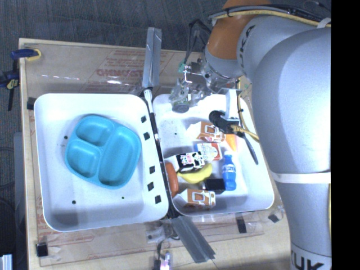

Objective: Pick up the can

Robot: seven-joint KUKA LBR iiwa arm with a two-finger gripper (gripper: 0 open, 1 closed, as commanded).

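An orange and white can (201,198) lies on its side near the front wall of the right bin (256,191). A second, similar orange and white can (211,132) lies further back in the same bin. My gripper (183,98) hangs over the bin's back left corner, well apart from both cans. No object shows in it. The grey arm with its orange band covers the bin's right side.
The right bin also holds a yellow banana (194,175), a blue bottle (228,172), a black and white box (191,160), a sausage (171,179), a carrot (232,142) and dark objects. In the left bin (50,207) lies a blue divided plate (103,150).
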